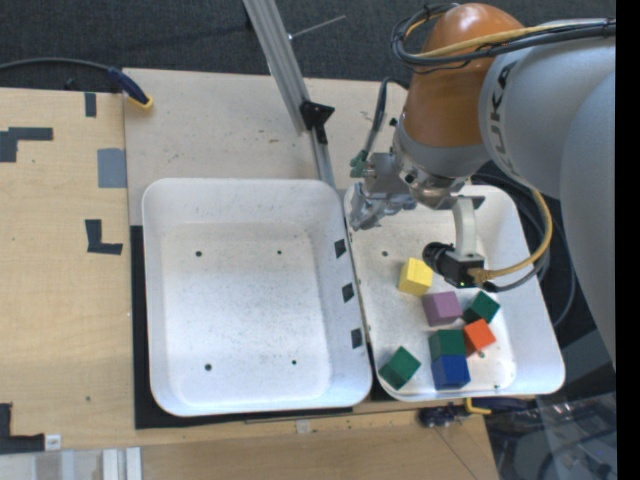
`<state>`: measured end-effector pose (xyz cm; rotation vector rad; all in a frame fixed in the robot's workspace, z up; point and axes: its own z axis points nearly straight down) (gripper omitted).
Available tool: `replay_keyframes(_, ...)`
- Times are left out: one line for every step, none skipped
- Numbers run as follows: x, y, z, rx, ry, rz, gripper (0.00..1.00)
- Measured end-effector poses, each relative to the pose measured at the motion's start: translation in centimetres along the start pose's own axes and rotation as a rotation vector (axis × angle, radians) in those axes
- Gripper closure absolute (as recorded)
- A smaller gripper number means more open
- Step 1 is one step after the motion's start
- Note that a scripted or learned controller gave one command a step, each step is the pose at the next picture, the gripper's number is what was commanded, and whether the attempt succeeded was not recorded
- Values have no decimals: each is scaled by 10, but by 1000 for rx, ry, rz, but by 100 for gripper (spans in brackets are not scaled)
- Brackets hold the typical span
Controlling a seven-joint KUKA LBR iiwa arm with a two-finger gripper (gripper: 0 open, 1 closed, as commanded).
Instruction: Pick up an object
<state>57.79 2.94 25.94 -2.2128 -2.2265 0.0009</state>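
Light wooden tabletop (60, 298) fills left and centre of frame, marked with dark tape pieces (25, 143) and grey patch (111, 167) at left. Dark carpet floor (150, 18) along top. Black cable (60, 65) upper left. Slanted metal pole (280, 53) top centre. Even light.

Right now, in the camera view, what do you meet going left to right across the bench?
Left bin → end effector → green block → yellow block → purple block → orange block → right bin's rim.

Both white bins (240, 298) look like smooth plastic, on a matt wooden bench (60, 298) under a glossy orange band (450, 78).
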Motion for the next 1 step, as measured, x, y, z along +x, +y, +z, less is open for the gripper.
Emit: replay_keyframes(54,-1,26,3,-1,0,100)
